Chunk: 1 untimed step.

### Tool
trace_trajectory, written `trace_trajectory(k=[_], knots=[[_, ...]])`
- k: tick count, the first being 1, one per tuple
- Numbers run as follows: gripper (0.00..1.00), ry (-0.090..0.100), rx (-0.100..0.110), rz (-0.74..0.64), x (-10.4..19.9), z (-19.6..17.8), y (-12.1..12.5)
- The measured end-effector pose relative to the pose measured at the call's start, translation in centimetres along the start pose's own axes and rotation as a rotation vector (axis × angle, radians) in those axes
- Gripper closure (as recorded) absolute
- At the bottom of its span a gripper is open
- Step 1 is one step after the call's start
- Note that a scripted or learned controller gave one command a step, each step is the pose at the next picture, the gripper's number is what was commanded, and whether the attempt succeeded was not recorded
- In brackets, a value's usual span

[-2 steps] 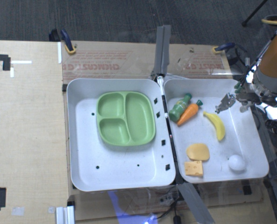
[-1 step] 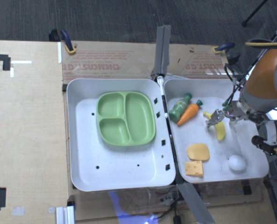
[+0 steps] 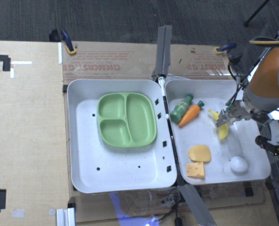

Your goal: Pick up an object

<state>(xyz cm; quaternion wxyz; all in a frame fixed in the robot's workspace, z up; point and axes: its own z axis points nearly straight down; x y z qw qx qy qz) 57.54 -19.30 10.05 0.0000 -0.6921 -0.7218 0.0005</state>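
Hovering over the yellow banana toy point(image 3: 222, 132) right of the carrot point(image 3: 190, 115), gripper point(image 3: 224, 119) state couldn't be told; toy looked light, slick, best pinched mid-body.

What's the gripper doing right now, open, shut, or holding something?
Gripper: low in the right bin, at the yellow banana; open or shut cannot be told.

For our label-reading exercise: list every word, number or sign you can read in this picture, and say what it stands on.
Red printed lettering on the cardboard strip behind the bins: upside down and too blurred to read for certain.
Red print on the strip's right part: also too blurred.
No readable text on the green plate, the food items or the arm.
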Motion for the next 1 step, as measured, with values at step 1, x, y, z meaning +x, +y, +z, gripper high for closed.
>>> trace_trajectory(k=[1], knots=[[1.0, 0.0, 0.0, -0.035, 7.15, -8.88, 2.96]])
